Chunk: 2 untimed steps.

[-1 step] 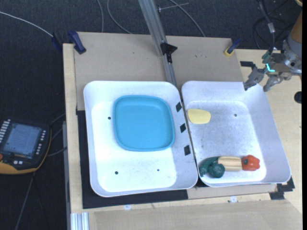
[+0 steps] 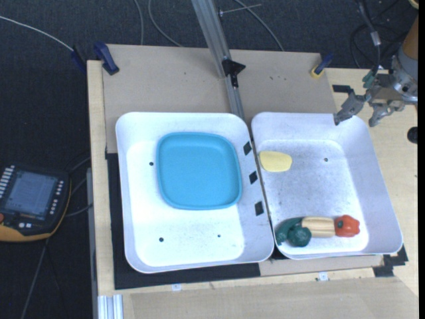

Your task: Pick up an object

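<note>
My gripper [image 2: 360,113] hangs over the far right corner of the right bin [image 2: 378,178], its two fingers spread open with nothing between them. In that bin a pale yellow lump [image 2: 275,161] lies near the left wall. Along the bin's near edge sit a dark green object [image 2: 294,234], a tan stick-shaped piece [image 2: 319,226] and a red object [image 2: 346,226], touching in a row. All of them lie well below and left of the gripper.
The left bin [image 2: 133,178] holds a blue square plate [image 2: 198,170]. A metal pole [image 2: 212,25] slants down to the gap between the bins. Blue and yellow clamps [image 2: 106,57] grip the board's far edge. A handheld pendant [image 2: 30,201] lies at far left.
</note>
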Each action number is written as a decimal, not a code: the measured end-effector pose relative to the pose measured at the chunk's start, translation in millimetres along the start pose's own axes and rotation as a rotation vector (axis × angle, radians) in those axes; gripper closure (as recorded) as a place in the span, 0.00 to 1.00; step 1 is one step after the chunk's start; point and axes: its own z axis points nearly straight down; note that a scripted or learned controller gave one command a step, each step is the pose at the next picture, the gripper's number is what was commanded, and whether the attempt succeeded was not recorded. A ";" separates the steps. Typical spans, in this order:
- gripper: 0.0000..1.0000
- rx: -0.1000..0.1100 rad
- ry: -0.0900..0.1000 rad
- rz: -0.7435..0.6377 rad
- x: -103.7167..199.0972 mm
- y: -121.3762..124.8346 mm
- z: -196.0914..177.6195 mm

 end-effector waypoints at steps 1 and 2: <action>0.00 0.005 0.001 0.001 -8.9 -5.6 52.4; 0.00 0.003 0.001 -0.001 -4.5 -1.8 95.8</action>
